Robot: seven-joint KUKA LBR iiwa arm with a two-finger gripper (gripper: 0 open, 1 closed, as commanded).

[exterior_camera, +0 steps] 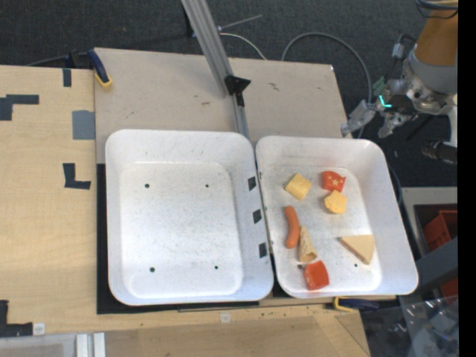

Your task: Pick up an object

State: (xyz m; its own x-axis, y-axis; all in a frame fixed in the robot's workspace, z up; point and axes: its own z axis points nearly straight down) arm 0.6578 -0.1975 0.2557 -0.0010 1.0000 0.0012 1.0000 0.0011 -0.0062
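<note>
The end effector (pixel 372 117) hangs outside the right bin (pixel 387 171), just beyond its far right corner, above the desk (pixel 171 103) edge. Its two fingers look spread apart with nothing between them. The arm's orange band (pixel 437 42) rises behind it.

Every candidate lies in the right bin, nearer the camera than the end effector and to its left in view. Closest is a red block with pale spots (pixel 333 180), with a yellow cube (pixel 298 187) beside it and a smaller yellow-orange block (pixel 335 202) just below. Farther off sit an orange sausage-shaped piece (pixel 291 227), touching a pale cone-like item (pixel 306 246), then a tan wedge (pixel 359 248) and a red block (pixel 316 275) at the near end. The left bin (pixel 119 199) lies well apart.

This reads as the approach step: no object is chosen or touched yet. The next move calls for travelling in over the bin rim, lining up above one isolated piece such as the yellow cube, then descending with fingers wide enough to straddle it.
</note>
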